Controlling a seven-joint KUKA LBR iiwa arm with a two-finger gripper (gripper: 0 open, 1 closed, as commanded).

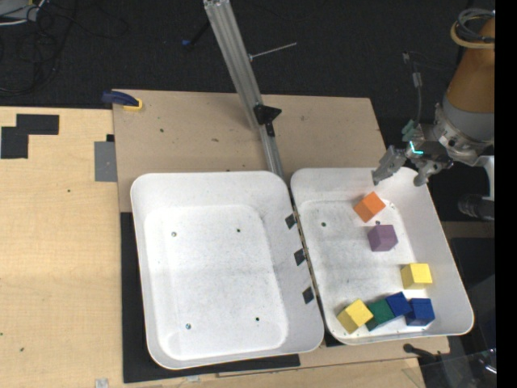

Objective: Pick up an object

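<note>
The right bin [452, 265] holds several small blocks. An orange block [370, 206] lies near its far end, with a purple block [382, 238] just below it. A yellow block [417, 275] rests by the right wall. Along the near edge sit another yellow block [354, 315], a green block [377, 313] and two blue blocks [410, 308] close together. My gripper [406, 166] hovers above the bin's far right corner, up and to the right of the orange block. Its fingers [388, 165] are spread open with nothing between them.
The left bin [153, 217] lies beside the right one, joined by black clips [297, 256]. A slanted aluminium rail [238, 63] rises behind the bins. A blue and yellow clamp [123, 99] sits at the board's far left corner.
</note>
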